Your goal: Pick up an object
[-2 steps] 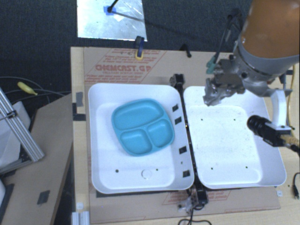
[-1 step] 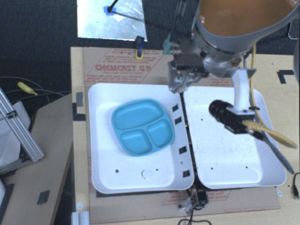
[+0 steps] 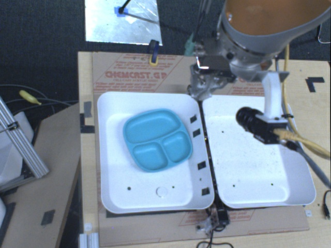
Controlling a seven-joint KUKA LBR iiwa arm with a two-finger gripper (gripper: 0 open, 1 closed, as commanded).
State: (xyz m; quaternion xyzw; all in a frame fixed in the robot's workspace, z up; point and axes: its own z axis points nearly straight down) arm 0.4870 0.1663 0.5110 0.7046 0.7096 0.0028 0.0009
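Note:
A light blue plate (image 3: 156, 139) with three compartments lies flat in the left white bin (image 3: 116, 190), a little above its middle. My gripper (image 3: 202, 88) hangs over the far end of the seam between the two bins, to the upper right of the plate and apart from it. The wrist and the grey and orange arm (image 3: 269, 14) above it hide much of the gripper. I see nothing held under it.
The right white bin (image 3: 289, 190) lies under the arm. A black cylinder (image 3: 254, 122) on a white bracket, with a yellow cable, juts out over it. A faint round mark (image 3: 162, 191) sits near the left bin's front. Cardboard (image 3: 134, 71) lies under both bins.

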